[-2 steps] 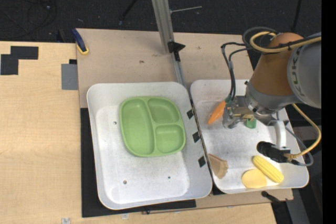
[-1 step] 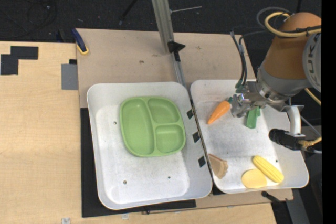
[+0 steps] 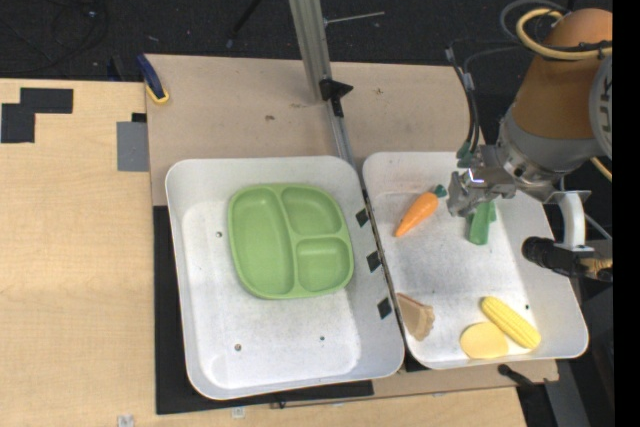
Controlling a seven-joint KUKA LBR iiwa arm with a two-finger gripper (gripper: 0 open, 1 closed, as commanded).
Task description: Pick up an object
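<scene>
Camera view: gripper [image 3: 476, 200] over right white plastic bin [image 3: 560, 340].
Touching green plastic block [image 3: 481, 223]; grip state unclear; orange plastic carrot [image 3: 416, 213] at nine o'clock.

Bins: 2, left bin [image 3: 200, 335], right bin [image 3: 440, 265]
Green plate: 1 [image 3: 291, 240]
Carrot: 1 [image 3: 416, 213]
Green block: 1 [image 3: 480, 223]
Corn cob: 1 [image 3: 510, 321]
Yellow round piece: 1 [image 3: 484, 342]
Brown wedge: 1 [image 3: 417, 317]

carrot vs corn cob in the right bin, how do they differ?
The carrot is orange and tapered; the corn cob is yellow and blunt. The carrot lies near the bin's far end by the gripper; the corn cob lies at the near end beside a yellow disc. Both lie flat, slanted.
</scene>
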